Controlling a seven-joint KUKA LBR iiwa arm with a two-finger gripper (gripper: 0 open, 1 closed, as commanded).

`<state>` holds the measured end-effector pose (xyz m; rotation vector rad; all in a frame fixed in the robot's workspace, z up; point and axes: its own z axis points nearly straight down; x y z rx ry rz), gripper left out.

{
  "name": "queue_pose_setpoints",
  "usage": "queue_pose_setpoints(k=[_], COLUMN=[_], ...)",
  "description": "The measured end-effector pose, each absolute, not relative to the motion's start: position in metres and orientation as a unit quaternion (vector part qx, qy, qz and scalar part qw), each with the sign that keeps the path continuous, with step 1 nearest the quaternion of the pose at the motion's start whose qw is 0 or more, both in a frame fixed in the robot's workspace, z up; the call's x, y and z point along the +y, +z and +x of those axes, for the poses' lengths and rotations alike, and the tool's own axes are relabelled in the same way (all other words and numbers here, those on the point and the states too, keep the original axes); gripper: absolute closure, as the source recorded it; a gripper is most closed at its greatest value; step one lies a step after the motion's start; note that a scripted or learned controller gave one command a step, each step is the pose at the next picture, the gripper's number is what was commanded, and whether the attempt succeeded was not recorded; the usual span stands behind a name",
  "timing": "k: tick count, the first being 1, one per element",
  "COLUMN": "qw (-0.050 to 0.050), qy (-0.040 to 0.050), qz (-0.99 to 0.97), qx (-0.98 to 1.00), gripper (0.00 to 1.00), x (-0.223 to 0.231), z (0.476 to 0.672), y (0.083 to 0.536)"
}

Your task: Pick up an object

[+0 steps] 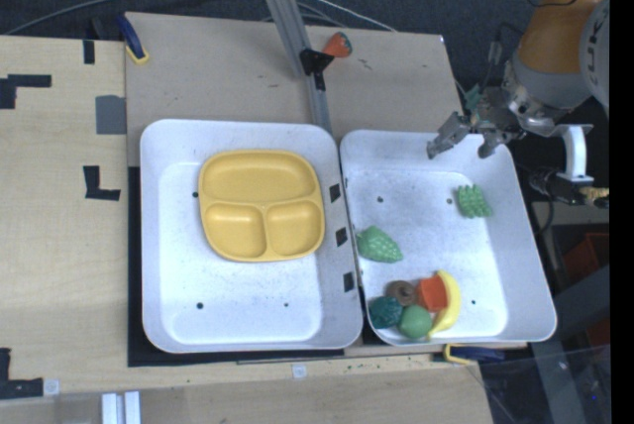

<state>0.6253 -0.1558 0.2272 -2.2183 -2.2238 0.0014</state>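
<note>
Two fingers apart (nothing btwn), hand over right bin's far edge.

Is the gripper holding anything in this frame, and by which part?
Nothing is held: the gripper hangs open over the right bin's far edge, with no object between its fingers.

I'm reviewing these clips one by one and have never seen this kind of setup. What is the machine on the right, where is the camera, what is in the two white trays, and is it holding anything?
The camera is fixed above a bench and looks down at a slant. The grey and orange machine at the right is a robot arm; its two-finger gripper hangs over the far edge of the right bin, fingers spread, nothing between them. The left bin holds a yellow divided plate. In the right bin lie small toy items: a green piece near the gripper, a second green piece by the left wall, and a pile in the near corner, with a yellow banana shape, something red, something brown and more green.
</note>
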Motion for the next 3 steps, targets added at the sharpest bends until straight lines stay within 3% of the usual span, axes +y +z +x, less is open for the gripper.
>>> queue_pose_setpoints(k=[1,3], qw=[0.0,0.002], qy=[0.0006,0.0026], qz=[-0.706,-0.707], qx=[-0.708,-0.708], gripper=[0.0,0.0], x=[-0.156,-0.158], z=[0.625,0.627], y=[0.227,0.139])
